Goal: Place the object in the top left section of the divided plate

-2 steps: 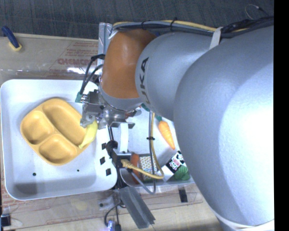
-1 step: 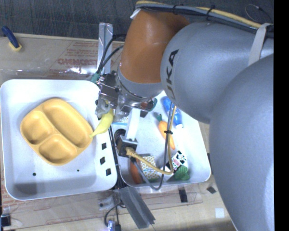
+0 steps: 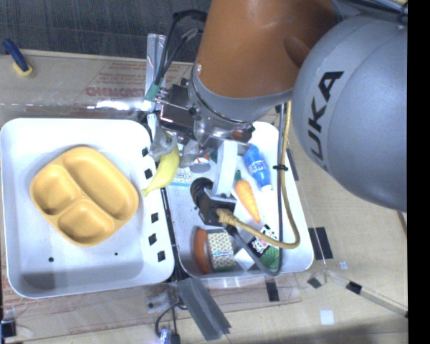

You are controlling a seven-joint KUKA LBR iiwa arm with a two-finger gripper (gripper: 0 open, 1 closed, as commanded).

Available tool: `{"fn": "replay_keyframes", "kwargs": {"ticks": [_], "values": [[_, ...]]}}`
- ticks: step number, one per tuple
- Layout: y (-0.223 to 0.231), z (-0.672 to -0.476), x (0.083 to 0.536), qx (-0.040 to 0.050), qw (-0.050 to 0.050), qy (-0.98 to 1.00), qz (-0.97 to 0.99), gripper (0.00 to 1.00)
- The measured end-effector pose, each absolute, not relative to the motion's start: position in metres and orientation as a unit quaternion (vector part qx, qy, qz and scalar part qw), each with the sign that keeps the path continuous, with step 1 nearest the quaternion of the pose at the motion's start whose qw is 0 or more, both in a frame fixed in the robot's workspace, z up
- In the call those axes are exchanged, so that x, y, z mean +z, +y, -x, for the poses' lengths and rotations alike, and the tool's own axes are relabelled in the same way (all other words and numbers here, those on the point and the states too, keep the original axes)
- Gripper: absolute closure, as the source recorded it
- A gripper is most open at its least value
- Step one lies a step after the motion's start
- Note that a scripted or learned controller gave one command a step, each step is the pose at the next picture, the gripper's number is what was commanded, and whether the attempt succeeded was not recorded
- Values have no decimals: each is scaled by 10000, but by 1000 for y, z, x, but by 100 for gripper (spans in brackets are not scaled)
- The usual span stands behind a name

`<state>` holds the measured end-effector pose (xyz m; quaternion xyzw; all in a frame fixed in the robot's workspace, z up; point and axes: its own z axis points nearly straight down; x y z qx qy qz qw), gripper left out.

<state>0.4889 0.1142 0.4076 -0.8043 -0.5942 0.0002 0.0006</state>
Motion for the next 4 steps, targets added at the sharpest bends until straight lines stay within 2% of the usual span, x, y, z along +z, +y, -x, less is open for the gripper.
{"fn": "replay_keyframes", "kwargs": {"ticks": [1, 2, 3, 4], "values": [[158, -478, 259, 36, 9, -6006, 7996, 100], [150, -518, 231, 25, 6, -6282, 7780, 100], [170, -507, 223, 25, 17, -6667, 7453, 100], [170, -507, 223, 24, 14, -6670, 7451, 0]]}}
